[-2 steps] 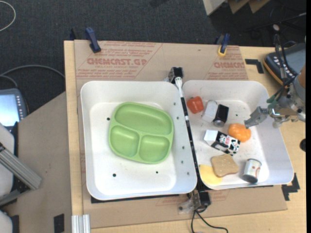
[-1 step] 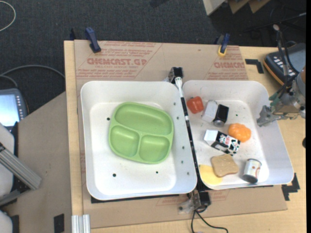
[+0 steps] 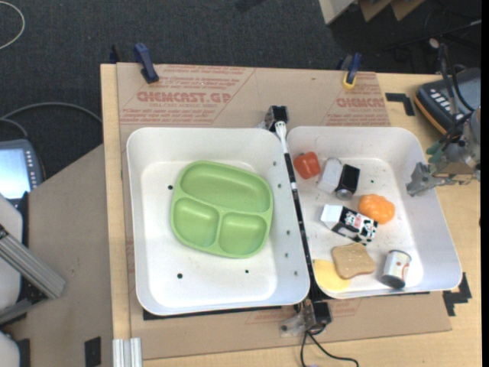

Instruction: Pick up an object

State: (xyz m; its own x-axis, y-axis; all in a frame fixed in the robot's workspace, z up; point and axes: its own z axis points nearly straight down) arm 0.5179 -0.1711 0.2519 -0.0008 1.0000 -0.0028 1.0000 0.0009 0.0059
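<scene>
Bench w/ two bins: orange ball [image 3: 377, 208] left of claw [image 3: 422, 180]; claw state unclear.

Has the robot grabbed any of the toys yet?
Not yet. All the toys, like the round orange ball, the red toy and the toast-shaped piece, lie in the right white bin. The grey gripper sits at that bin's right edge with nothing visibly in it. Reaching, grabbing and lifting are all left.

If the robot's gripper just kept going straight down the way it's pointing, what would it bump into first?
Probably the right bin's rim or wall. The gripper hangs at that bin's right edge, pointing down. The orange ball lies further left, out of that line. Height is hard to judge from this slanted view.
</scene>
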